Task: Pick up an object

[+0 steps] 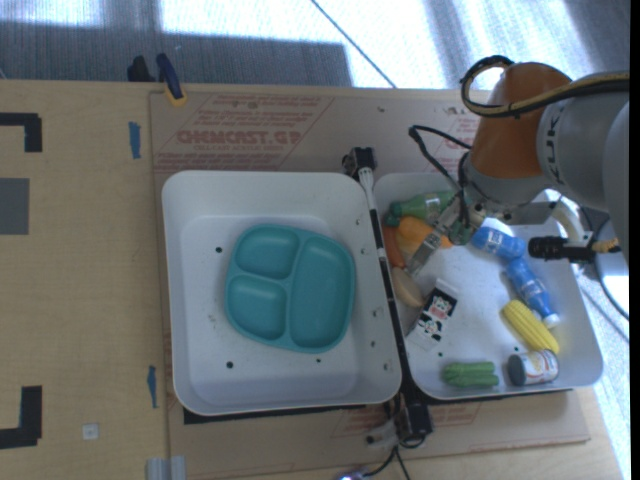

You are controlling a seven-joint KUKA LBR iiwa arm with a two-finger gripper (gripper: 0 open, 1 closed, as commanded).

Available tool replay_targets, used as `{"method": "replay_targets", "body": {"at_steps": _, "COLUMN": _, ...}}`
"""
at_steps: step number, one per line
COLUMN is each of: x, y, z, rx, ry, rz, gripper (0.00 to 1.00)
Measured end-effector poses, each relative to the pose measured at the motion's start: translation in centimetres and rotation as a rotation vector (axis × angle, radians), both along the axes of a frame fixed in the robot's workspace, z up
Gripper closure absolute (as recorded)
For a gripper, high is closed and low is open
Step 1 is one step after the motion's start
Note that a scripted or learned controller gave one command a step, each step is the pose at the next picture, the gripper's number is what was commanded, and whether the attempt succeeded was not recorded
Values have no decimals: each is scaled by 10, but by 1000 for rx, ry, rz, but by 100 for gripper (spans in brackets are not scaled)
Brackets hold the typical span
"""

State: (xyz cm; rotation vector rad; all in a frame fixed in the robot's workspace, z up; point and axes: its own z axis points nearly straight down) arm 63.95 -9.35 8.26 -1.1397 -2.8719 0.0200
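The claw (432,246) sits low in the upper left part of the right bin (585,353), its fingers reaching toward lower left. Whether they are spread or pressed together cannot be told, and nothing shows plainly between them.

Just beside the claw, on its left, lies an orange piece (410,236), close against the bin's left wall. Above that, a green piece (418,206) lies roughly left to right near the top of the bin. Below the claw a tan rounded thing (405,286) rests by the left wall, and next to it a small black-and-white card (436,314) lies tilted.

To the right of the claw a blue bottle (512,266) lies on its side, long axis running from upper left to lower right, white label near its upper end. Below it a yellow corn cob (530,328) lies along the same slant. At the bottom of the bin a green pod (470,373) lies left to right, and a small can (535,368) lies on its side just right of it.

The left bin (200,268), in the middle of the frame, holds a teal divided plate (290,286) with three compartments. Both bins stand on the table (80,268), touching along a black divider.

The grey arm (585,148) with its orange band comes in from the upper right.
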Motion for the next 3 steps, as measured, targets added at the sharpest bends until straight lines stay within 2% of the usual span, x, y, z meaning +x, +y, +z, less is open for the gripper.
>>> {"method": "replay_targets", "body": {"at_steps": 1, "x": 6, "y": -2, "z": -1, "rx": 4, "ry": 16, "rz": 1, "gripper": 0}}
{"method": "replay_targets", "body": {"at_steps": 3, "x": 6, "y": -2, "z": -1, "rx": 4, "ry": 16, "rz": 1, "gripper": 0}}
